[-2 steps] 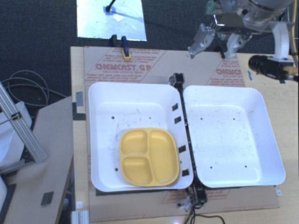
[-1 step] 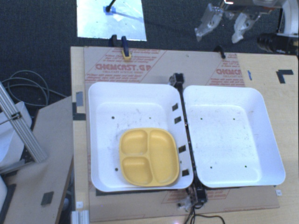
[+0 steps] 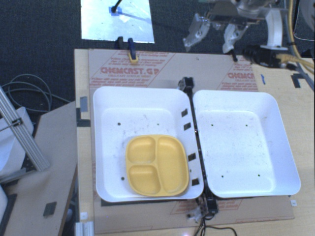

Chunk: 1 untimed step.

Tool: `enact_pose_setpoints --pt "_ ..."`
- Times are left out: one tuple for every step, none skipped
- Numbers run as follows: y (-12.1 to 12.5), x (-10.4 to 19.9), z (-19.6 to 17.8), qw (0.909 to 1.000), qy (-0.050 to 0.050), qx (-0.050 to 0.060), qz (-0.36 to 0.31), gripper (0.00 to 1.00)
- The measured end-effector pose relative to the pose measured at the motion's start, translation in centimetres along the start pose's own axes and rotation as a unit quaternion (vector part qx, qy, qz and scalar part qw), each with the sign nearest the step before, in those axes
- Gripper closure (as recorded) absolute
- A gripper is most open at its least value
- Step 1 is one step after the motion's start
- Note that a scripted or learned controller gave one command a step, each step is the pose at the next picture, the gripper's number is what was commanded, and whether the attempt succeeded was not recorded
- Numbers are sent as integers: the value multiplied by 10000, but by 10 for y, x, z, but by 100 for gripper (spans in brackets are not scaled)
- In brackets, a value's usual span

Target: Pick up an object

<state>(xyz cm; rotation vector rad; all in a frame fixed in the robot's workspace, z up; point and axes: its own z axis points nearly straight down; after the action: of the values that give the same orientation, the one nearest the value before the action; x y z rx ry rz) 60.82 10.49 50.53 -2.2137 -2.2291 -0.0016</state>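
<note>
A yellow plate (image 3: 157,164) with three compartments lies flat in the left bin (image 3: 110,112), toward its front right corner. My gripper (image 3: 212,37) hangs high above the back edge of the bench, beyond the right bin (image 3: 275,132). Its two pale fingers (image 3: 196,32) are spread wide apart with nothing between them. The gripper is far from the plate, up and to its right.
Both white bins sit side by side on a cardboard sheet (image 3: 172,68), joined by a black hinge strip (image 3: 193,132). A shiny metal sheet (image 3: 116,13) lies on the dark floor at the back. A blue and yellow clamp (image 3: 132,50) grips the bench's rear edge.
</note>
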Motion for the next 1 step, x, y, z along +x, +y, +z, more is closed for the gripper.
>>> enact_pose_setpoints --pt "-11 16 -2 10000 -1 -6 5 0"
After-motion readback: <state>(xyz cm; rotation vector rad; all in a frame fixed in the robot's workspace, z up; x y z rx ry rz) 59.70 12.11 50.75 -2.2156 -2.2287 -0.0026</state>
